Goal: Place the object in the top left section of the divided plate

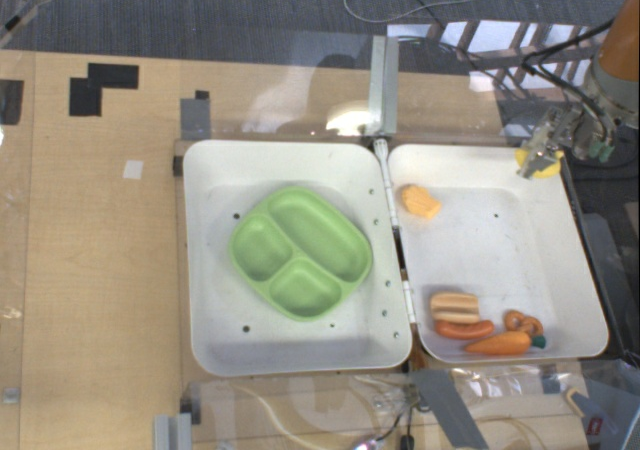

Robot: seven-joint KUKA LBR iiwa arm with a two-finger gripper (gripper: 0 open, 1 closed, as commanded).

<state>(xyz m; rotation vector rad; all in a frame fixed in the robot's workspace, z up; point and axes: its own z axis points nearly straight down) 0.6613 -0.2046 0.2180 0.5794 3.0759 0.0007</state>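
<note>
Gripper at right bin's far right corner, clenched on a small yellow object | divided plate lies well off leftward, in left bin | top-left section unfilled

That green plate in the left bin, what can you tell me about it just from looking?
The green plate is light green and looks like smooth plastic, a rounded square turned at an angle. Raised ridges split it into three sections: one long one and two smaller ones. All three look bare. It lies flat, right way up, near the middle of the left white bin, resting on the bin's floor, apart from its walls. Nothing else touches it.
</note>
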